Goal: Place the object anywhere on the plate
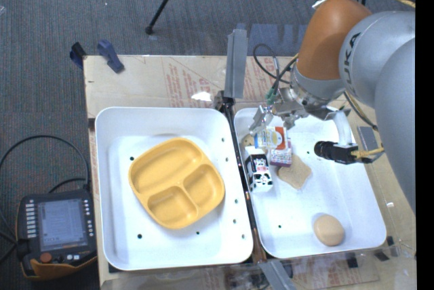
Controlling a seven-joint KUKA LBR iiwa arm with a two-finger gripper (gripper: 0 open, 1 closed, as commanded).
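1. The gripper [271, 120] hangs over the right bin [352, 228], its jaws spread and empty, just above a small carton [279, 145].
2. That carton, the likely target, lies beside a black-and-white milk carton [259, 172] and a slice of bread [296, 173]. It looks light and stiff yet crushable, so pinch its flat sides gently.
3. A tan egg-like lump [329, 230] sits well apart.
4. The yellow divided plate [176, 181] waits in the left bin [108, 146].
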